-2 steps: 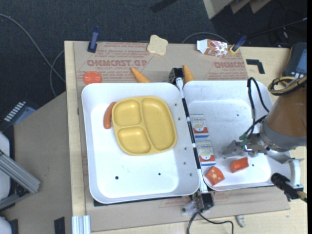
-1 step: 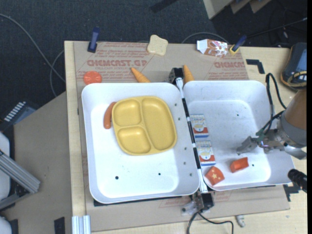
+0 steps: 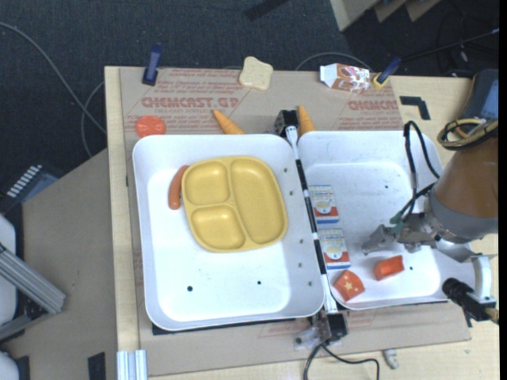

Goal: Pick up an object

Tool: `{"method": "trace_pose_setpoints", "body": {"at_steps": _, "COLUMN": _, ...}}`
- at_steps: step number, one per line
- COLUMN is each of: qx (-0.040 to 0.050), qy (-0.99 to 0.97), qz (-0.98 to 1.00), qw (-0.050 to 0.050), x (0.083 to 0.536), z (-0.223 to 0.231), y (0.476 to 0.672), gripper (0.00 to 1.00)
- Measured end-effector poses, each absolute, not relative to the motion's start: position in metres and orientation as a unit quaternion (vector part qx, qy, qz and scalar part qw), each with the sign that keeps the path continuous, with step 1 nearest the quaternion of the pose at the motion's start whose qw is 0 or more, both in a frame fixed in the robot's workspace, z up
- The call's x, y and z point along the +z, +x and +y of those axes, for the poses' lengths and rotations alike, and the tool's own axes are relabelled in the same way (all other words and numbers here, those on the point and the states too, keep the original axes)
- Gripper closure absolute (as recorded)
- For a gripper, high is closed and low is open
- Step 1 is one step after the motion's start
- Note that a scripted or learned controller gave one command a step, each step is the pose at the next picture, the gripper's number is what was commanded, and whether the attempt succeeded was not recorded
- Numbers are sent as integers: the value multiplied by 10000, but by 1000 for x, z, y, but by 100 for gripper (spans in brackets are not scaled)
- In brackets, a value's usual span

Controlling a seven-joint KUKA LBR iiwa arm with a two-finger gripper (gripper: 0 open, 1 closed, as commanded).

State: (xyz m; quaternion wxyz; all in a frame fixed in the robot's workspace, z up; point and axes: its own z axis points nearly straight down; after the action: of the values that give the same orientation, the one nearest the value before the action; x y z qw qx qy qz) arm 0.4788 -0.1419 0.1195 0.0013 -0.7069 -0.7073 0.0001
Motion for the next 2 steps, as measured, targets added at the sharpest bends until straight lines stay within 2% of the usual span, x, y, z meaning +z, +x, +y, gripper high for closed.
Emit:
{"method": "trace_pose_setpoints", "body": {"at_steps": 1, "qx": 4, "qy": -7077, "qz": -7065, "qw": -11, "x": 107, "z": -191, "y": 479, "gripper": 0}}
{"method": "trace_pose_setpoints", "body": {"at_steps": 2, "qx": 0, "qy": -7066, "qz": -7077, "qw": 15, "x": 116, "z": -132, "y": 479, "gripper": 0}}
